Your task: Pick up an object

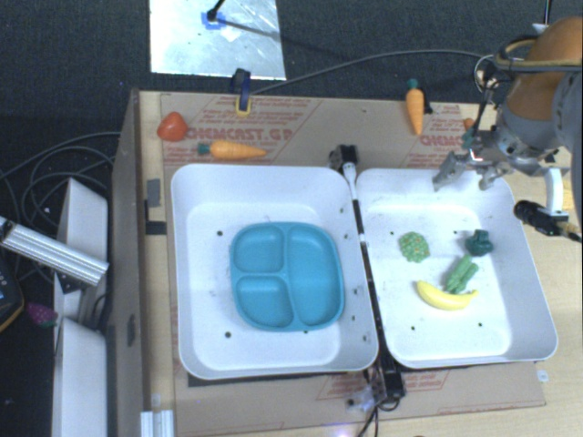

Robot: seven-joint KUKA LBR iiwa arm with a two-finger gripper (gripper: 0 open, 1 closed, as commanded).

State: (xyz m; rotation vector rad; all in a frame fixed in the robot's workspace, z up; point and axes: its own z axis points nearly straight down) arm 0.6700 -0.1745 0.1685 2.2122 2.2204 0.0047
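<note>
In the right bin (519,330) lie a round green broccoli floret (414,246), a dark teal piece (478,241), a long green vegetable (462,273) and a yellow banana (444,296) that touches the green vegetable's lower end. My gripper (465,175) hangs over the far rim of this bin, up and to the right of the broccoli. Its two fingers are spread apart, open, with nothing between them. The grey arm with its orange band comes in from the upper right.
The left bin (205,244) holds a blue divided plate (285,276). On the cardboard behind the bins lie a carrot (414,109), a second carrot (230,150) and a red tomato (171,127). A black clip (345,158) sits between the bins' far corners.
</note>
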